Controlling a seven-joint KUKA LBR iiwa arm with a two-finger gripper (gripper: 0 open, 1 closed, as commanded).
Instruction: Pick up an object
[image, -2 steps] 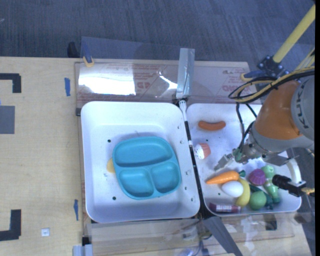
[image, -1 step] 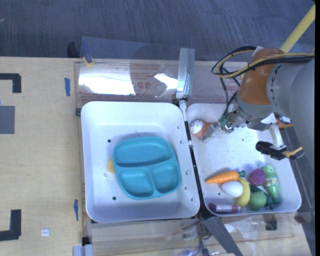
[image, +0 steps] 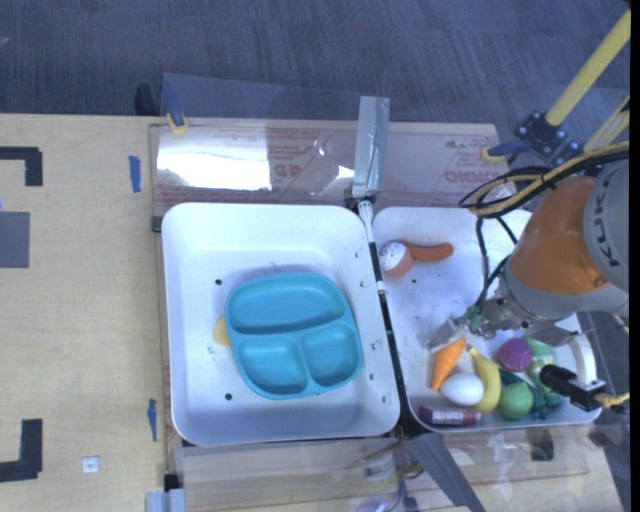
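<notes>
Status: pick not done. The gripper is low over the right bin, at the upper edge of the toy pile. I see nothing that I could call held. Whether it is parted or closed I cannot tell from this slant, because the wrist hides the tips.

Nearest candidate: the carrot, just below the gripper and slightly to its left in the view, tilted, with its thick end toward the gripper. I cannot say if they touch. My judgement is that the whole pick is still left: closing on something, the lift, and getting clear of the bin.

Around the gripper:
- white egg beyond the carrot's tip, touching or nearly touching it
- banana just right of the egg, pressed against it
- purple piece and green ball further to the right, packed close
- dark tube along the bin's near wall
- orange sausage and a white-and-orange round piece, well apart from the gripper, up and to the left
- 1 blue divided tray in the left bin — far left of the gripper, no concern

Risk: the pile is crowded. A closing grip on the carrot could catch the egg or banana too, or push the carrot aside.
</notes>
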